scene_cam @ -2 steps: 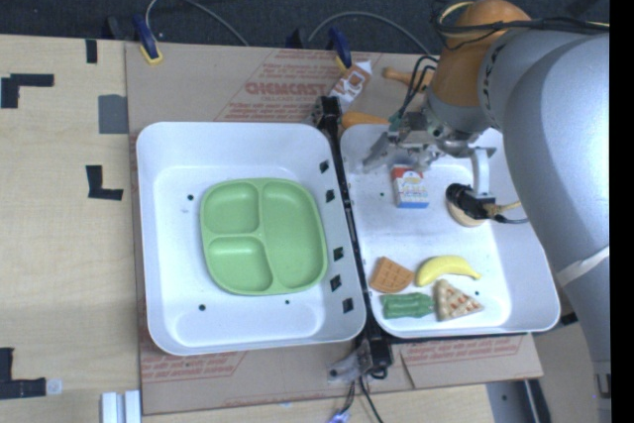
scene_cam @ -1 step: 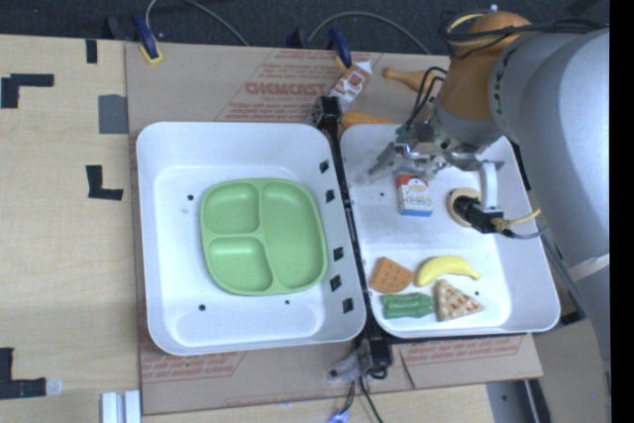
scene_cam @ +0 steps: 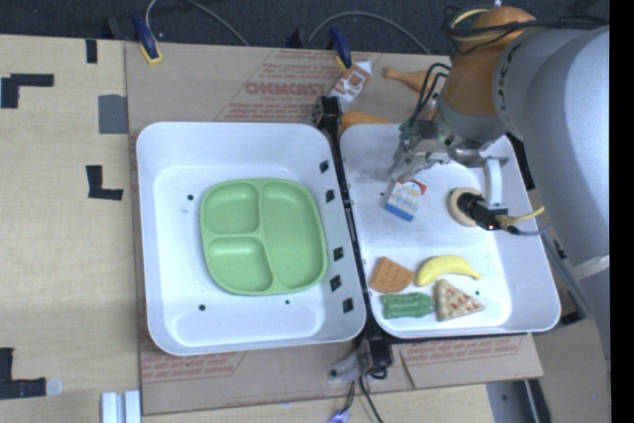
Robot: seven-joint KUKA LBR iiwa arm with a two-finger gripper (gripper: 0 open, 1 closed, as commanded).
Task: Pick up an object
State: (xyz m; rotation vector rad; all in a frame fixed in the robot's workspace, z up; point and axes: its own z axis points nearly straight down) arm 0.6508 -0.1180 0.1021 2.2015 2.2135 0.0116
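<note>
In the right bin (scene_cam: 525,307), a small white carton (scene_cam: 404,200) with blue and red print lies tilted near the far left. My gripper (scene_cam: 410,167) hangs right over the carton's top end, at or just above it, with the grey arm reaching in from the right. The wrist hides where they meet. A tan ring-shaped roll (scene_cam: 462,205) sits right of the carton. Along the near edge lie a yellow banana (scene_cam: 448,268), a brown waffle (scene_cam: 391,274), a green vegetable piece (scene_cam: 407,306) and a pizza slice (scene_cam: 459,300).
The left bin (scene_cam: 163,163) holds a green divided plate (scene_cam: 264,235). A black divider (scene_cam: 342,213) separates the bins. An orange item (scene_cam: 363,119) lies at the right bin's far rim, and a small packet (scene_cam: 351,82) rests on the cardboard beyond it.
</note>
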